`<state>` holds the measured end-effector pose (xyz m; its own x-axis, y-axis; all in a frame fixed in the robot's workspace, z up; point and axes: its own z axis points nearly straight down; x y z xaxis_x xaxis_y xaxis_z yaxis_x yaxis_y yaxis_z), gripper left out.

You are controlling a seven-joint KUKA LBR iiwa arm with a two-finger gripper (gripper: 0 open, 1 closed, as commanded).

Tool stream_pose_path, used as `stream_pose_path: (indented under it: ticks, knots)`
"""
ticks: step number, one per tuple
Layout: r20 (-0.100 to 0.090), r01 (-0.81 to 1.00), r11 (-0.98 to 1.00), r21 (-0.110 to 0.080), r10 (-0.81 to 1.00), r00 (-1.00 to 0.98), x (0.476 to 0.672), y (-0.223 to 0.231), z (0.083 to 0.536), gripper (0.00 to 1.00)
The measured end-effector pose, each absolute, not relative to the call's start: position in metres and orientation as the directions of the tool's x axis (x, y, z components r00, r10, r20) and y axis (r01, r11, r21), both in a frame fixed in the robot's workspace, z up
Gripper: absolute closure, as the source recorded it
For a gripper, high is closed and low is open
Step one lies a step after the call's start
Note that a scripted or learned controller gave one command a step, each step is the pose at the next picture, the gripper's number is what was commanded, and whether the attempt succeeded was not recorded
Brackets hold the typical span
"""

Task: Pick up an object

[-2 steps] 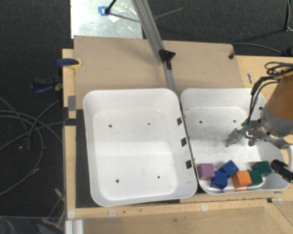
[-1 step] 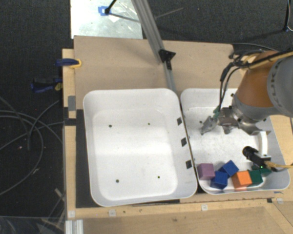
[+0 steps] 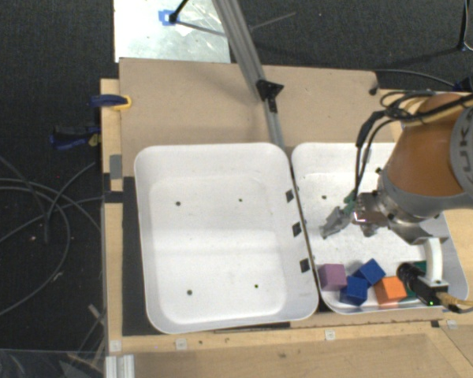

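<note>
From where I stand, the step in hand is lining up over a block before going down. It wants care, I judge, because the blocks are packed close in the near corner of the right bin [image 3: 323, 172]. The gripper [image 3: 331, 227] hangs over the bare middle of that bin, angled toward the left. I cannot tell how far open it is, and I see nothing held in it. The purple cube [image 3: 332, 275] looks the easiest pick. It lies just nearer than the gripper, almost straight below it, close to the wall shared with the left bin [image 3: 213, 227]. Just to its right sit two blue cubes [image 3: 370, 272], one behind the other, with the orange cube [image 3: 391, 289] beyond them. A good approach would move nearer, centre squarely over the purple cube, and close along the line that keeps clear of both the wall and the closest blue cube.
</note>
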<state>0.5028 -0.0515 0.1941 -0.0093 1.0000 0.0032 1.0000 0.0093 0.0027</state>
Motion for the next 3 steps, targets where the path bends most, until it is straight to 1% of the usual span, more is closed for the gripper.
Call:
stream_pose_path:
  ticks: [1,2,3]
  knots:
    - [-0.005,1.0,-0.004,0.004,1.0,0.004,0.56,-0.148,0.177,0.0]
    - [0.0,1.0,-0.005,-0.008,1.0,0.005,0.508,-0.182,0.1,0.0]
    - [-0.001,1.0,0.001,0.003,1.0,-0.001,0.513,-0.18,0.115,1.0]
